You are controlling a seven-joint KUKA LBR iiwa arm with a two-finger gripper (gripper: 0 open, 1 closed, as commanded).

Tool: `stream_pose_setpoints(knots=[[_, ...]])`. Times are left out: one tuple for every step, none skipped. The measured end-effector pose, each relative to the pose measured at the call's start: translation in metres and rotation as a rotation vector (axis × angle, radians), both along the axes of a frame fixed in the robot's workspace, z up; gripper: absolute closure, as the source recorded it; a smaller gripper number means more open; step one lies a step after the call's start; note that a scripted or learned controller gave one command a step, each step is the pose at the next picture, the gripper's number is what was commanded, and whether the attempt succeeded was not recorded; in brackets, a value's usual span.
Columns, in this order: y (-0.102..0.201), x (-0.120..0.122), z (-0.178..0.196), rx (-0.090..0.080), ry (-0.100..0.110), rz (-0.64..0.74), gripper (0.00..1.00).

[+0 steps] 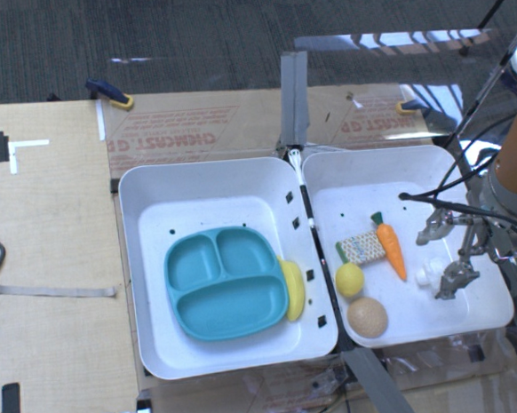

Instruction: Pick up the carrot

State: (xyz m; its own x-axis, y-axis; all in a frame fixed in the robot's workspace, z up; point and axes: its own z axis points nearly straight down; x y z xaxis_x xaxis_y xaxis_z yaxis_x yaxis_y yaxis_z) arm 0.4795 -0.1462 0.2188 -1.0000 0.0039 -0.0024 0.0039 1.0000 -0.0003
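Small orange plastic carrot (389, 249), green-topped, lies in right white bin (481, 317); long axis far-to-near, tip near. Metal two-finger tool (448, 257) just right of it, prongs spread, pinching nothing.

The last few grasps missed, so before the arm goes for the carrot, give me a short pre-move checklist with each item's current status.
1. Carrot in view, lying in the right bin: ok.
2. Gripper in the same bin, right of the carrot and apart from it: ok.
3. Fingers open enough to straddle the carrot: ok, nothing between them.
4. Free space around the carrot: not ok, the speckled block sits against its left side.
5. Lemon and egg away from the carrot: ok, both lie lower left.
6. Gripper aligned with the carrot's long axis: cannot tell.
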Motion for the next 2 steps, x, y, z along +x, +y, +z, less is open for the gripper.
stream_pose_setpoints(knots=[[0.007, 0.03, -0.117, 0.0, 0.0, -0.079, 0.0], [0.008, 0.032, -0.107, -0.001, -0.004, -0.074, 1.0]])
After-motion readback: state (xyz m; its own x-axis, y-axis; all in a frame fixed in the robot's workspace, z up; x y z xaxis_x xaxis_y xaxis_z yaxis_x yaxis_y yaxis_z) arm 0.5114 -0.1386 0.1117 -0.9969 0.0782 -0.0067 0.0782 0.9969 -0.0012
